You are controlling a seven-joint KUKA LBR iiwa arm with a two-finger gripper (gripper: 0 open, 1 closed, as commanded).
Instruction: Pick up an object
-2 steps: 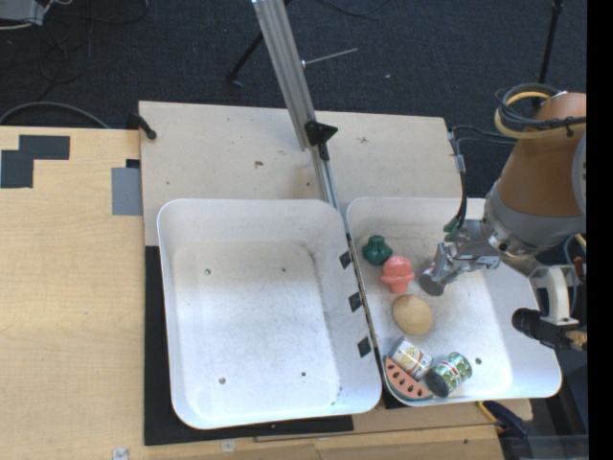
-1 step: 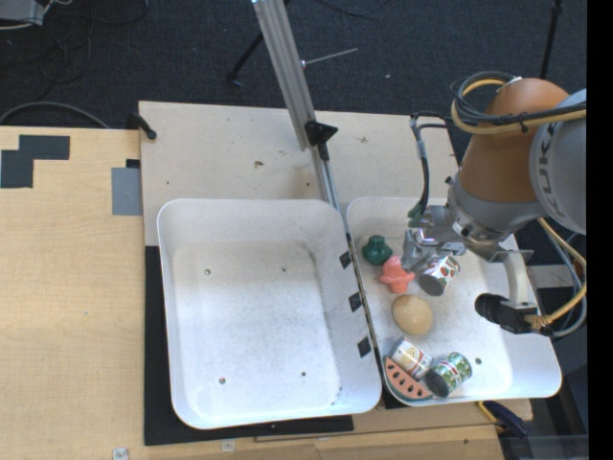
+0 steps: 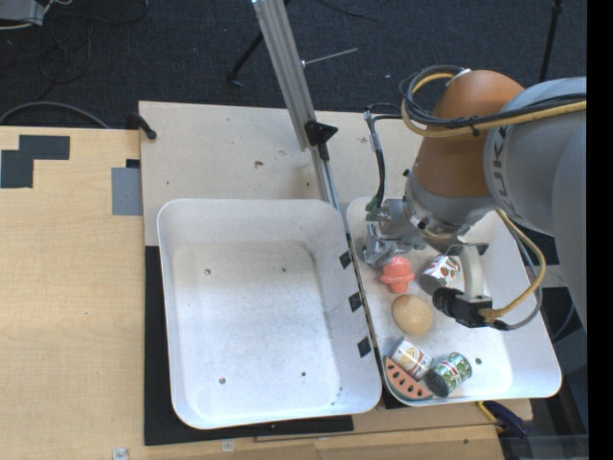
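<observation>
Although several small things lie in the right bin (image 3: 536, 377), the likeliest target is the pink toy (image 3: 397, 274), which sits in the far left part of that bin, just beside the claw (image 3: 381, 247). It looks like a small moulded piece, probably light and stiff, with a smooth and perhaps slippery skin; a pinch across its narrower middle would likely hold best. Near it lies a tan, potato-like lump (image 3: 413, 314), rounder and apt to roll, so a grip across its short axis seems wiser. A small printed can (image 3: 442, 270) rests to the right of the toy, and two more cans (image 3: 450, 370) lie by a watermelon slice (image 3: 406, 382) at the bin's near edge.

Whether the claw is clenched or released I cannot tell, since the wrist and its cables cover most of it. The arm also hides the far right part of the bin. The left bin (image 3: 172, 228) stands alongside on the surface (image 3: 67, 286).
</observation>
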